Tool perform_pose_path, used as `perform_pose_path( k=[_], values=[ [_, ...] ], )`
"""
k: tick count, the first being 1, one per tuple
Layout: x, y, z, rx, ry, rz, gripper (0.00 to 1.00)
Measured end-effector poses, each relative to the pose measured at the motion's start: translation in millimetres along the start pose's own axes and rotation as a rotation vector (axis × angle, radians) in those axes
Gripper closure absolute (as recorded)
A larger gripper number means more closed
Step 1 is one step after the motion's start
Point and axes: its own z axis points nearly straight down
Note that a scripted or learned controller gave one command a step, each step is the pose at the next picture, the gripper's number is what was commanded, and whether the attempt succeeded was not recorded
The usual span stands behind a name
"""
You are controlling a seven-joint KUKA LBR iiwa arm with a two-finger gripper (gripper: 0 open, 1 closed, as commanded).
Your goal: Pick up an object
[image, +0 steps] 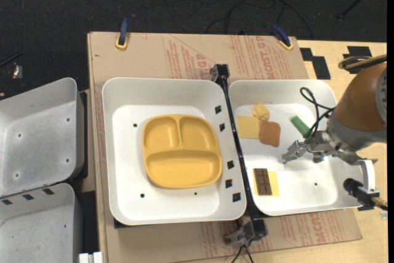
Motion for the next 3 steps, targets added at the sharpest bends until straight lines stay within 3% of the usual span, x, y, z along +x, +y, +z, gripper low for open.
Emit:
perform_pose_path(
  k=[1, 3],
  values=[
    [-1, 1, -13, -0.005, -0.002, 0.001, 1.00],
    [-2, 4, -108, -0.010, -0.004, -0.001, 1.00]
  ],
)
